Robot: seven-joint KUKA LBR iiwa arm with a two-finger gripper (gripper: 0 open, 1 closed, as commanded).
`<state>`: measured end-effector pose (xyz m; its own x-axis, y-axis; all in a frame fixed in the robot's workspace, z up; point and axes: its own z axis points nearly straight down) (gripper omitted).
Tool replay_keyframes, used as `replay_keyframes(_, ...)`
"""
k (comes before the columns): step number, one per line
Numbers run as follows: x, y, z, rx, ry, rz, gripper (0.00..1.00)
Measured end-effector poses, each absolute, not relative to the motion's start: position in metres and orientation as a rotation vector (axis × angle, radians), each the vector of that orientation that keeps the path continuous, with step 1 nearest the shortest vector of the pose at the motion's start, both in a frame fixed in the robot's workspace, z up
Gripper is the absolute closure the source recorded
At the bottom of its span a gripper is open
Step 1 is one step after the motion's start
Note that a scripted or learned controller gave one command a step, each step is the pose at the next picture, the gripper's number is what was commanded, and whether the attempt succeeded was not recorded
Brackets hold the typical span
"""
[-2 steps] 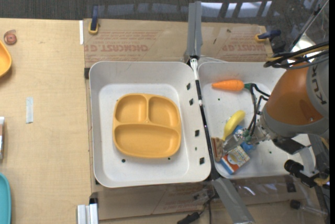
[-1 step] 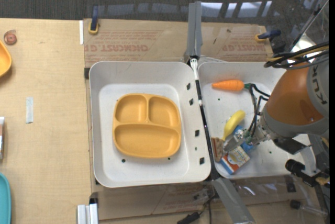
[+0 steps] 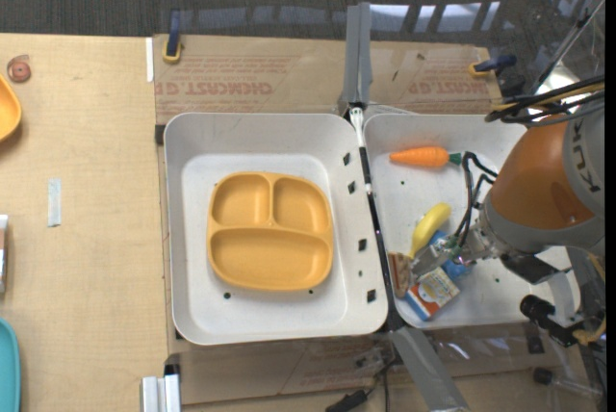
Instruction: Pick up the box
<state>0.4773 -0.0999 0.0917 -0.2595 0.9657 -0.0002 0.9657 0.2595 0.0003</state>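
gripper [image 3: 445, 251] low over box [image 3: 429, 293]; banana [image 3: 430, 226] beside

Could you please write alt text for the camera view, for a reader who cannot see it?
A grey and orange robot arm reaches from the right into the right bin, its gripper low over a small box beside a banana, with a carrot farther back. The left bin holds a yellow divided plate.

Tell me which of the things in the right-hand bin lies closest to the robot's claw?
The small box, right at the gripper. The banana lies just beyond it, and the carrot sits far off near the bin's back wall.
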Motion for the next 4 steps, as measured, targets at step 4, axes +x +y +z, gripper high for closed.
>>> replay_keyframes(4,0.4776,-0.0966,0.0922,2.099,2.335,0.0,0.0)
